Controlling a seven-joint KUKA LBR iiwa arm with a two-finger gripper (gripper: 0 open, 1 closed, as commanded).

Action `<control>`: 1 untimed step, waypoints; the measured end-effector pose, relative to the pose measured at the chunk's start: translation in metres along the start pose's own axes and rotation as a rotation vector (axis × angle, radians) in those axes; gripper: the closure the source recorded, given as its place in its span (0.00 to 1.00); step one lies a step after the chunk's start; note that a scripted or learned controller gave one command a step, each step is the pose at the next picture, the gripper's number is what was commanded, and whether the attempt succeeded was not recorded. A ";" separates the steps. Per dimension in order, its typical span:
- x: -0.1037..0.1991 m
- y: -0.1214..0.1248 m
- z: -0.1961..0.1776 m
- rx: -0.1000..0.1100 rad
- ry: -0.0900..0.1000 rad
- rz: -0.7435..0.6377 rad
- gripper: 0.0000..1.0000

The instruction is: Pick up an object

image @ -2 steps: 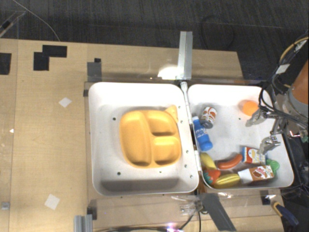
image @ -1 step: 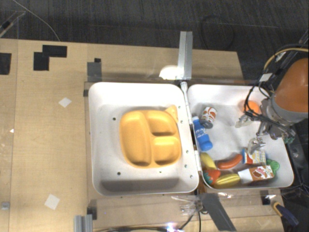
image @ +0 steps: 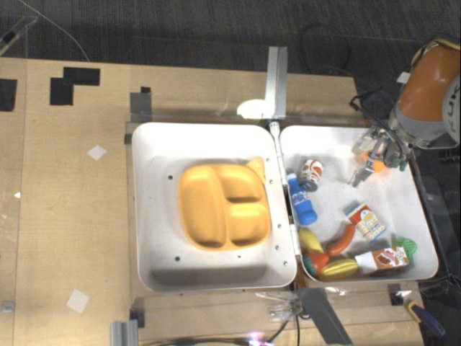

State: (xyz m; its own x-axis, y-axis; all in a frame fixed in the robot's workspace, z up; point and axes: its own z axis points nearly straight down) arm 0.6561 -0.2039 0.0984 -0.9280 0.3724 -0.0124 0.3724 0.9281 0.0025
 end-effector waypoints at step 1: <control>0.011 -0.006 0.010 0.001 0.001 0.236 0.00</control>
State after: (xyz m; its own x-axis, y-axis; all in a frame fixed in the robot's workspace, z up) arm 0.6437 -0.2050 0.0885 -0.8155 0.5787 -0.0105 0.5787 0.8155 0.0045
